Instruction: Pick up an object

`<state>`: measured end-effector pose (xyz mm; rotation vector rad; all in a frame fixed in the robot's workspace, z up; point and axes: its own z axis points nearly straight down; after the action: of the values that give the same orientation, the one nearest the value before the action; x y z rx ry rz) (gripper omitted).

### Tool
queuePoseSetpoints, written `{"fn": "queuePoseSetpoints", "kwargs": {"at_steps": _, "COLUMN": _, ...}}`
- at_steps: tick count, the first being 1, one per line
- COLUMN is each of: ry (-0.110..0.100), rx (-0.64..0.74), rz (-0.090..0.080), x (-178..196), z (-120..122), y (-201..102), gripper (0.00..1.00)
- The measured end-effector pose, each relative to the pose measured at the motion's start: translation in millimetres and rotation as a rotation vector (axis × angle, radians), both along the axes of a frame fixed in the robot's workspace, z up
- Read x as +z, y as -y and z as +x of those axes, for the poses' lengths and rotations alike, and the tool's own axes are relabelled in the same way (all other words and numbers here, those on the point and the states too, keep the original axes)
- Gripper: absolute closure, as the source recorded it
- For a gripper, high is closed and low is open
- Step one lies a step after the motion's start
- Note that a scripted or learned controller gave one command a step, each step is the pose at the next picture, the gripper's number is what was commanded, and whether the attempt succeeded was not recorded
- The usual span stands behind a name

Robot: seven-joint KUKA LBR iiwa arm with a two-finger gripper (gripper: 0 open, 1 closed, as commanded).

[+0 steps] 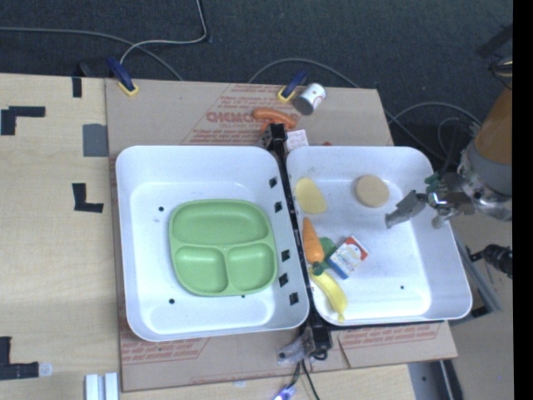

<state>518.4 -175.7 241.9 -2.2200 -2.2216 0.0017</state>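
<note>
Several items, the carrot (311,242), banana (330,293) and small carton (348,257), crowd the right bin (433,302) lower left; a descent there risks snagging neighbours. Gripper (414,206) opening: cannot tell.

A divided plate (223,247) lies in the left bin (133,223). In the right bin (416,294), a carrot (311,240) and banana (329,290) lie along the left wall, what seems a small carton (348,257) just beside them, and a round biscuit (372,191) farther back.

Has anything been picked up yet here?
No. The hand sits over the right bin near its right side with nothing between its fingers. The round tan piece, carrot, banana and small carton all lie in it; the whole pick remains.
</note>
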Motion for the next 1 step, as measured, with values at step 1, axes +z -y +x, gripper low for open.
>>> {"fn": "queuePoseSetpoints", "kwargs": {"at_steps": 1, "ry": -0.001, "rx": 0.001, "rz": 0.000, "x": -45.6, "z": 45.6, "y": -43.3, "gripper": 0.00}}
